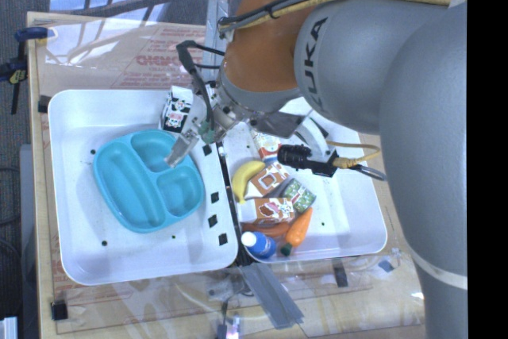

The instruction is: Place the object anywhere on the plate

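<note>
The arm [357, 67] is reaching in over the bins, its orange band [266, 32] sitting above the divider between them. The gripper [181, 151] is hanging over the blue plate [147, 182], at the plate's upper right compartment, with its grey fingers [184, 145] pointing down and to the left toward the plate's surface. Nothing is showing between the fingers, and whether they are apart or together cannot be told from this angle.

The plate is lying in the left bin [87, 250], near its middle. No object is lying on the plate. A small black-and-white box [178, 111] is standing just beyond the plate's upper right rim, beside the gripper's wrist.

The other objects are lying to the right of the plate, in the right bin [357, 226]: a banana [244, 177], a carrot [299, 226], a blue-capped bottle [259, 244] and some small printed cartons [279, 198], all clustered together well apart from the gripper.
</note>
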Controlling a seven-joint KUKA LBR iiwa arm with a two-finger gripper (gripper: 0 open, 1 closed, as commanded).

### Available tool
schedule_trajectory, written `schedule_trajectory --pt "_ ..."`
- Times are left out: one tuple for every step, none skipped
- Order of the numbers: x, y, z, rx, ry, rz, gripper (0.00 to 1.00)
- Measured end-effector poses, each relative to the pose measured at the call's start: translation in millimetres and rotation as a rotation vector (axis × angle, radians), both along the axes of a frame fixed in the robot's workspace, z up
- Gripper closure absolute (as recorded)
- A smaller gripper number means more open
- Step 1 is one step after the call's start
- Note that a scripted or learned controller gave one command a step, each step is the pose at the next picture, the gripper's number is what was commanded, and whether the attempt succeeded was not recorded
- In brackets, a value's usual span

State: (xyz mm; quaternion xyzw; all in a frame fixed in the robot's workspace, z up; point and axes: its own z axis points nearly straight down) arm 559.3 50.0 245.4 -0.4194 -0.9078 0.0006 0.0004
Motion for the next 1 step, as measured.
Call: schedule_trajectory --pt "0.0 0.0 0.0 0.000 0.000 0.000 0.00"
